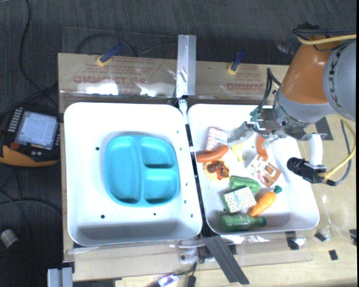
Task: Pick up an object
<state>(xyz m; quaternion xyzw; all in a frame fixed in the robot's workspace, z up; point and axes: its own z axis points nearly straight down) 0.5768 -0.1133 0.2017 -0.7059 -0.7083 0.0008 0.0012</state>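
Grey tool (255, 126) partly hides cluttered right bin (299, 217).

The right bin (311, 217) is crowded: hot dog (211, 154), carrot (264, 202), green bottle (243, 222) and small packets lie close together — little bare floor, mostly along the right wall. The left bin (84, 160) is roomier — a blue tray (140, 169) sits mid-floor, with white margin all round.

KUKA iiwa arm (323, 79), grey with an orange band

Showing a rounded grey shell lettered in black, wearing a yellow cable looped alongside, carrying a white bracket and black cylindrical fitting near the metallic wrist.
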